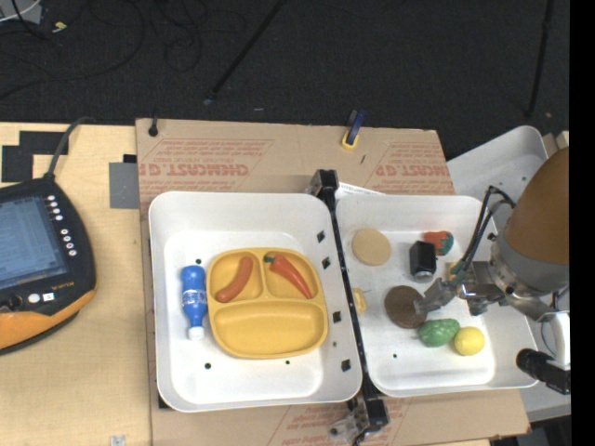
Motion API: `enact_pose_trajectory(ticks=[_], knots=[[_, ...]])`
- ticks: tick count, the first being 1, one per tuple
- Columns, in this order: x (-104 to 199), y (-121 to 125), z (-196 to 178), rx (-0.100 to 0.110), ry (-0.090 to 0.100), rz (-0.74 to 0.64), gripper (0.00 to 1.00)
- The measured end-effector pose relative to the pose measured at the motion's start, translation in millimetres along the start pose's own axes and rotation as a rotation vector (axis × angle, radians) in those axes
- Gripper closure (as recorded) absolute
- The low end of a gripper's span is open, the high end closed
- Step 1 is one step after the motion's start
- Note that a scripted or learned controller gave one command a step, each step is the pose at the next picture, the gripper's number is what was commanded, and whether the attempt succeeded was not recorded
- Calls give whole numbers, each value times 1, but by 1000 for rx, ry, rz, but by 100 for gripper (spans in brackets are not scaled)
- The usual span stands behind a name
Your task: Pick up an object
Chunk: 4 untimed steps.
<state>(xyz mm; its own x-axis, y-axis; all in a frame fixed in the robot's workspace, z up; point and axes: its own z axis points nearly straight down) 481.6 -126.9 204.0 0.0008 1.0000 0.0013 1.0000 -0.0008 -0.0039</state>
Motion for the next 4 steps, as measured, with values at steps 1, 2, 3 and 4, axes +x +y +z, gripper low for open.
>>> enact_pose_trajectory(ticks=[1,2,3,4], knots=[[31,33,120,-7,-4,-1,0],[26,33,103,-8,-4,11,100],[144,-7,12,-6,5,-11,100],[142,-5,-164,-19,1,-2,100]])
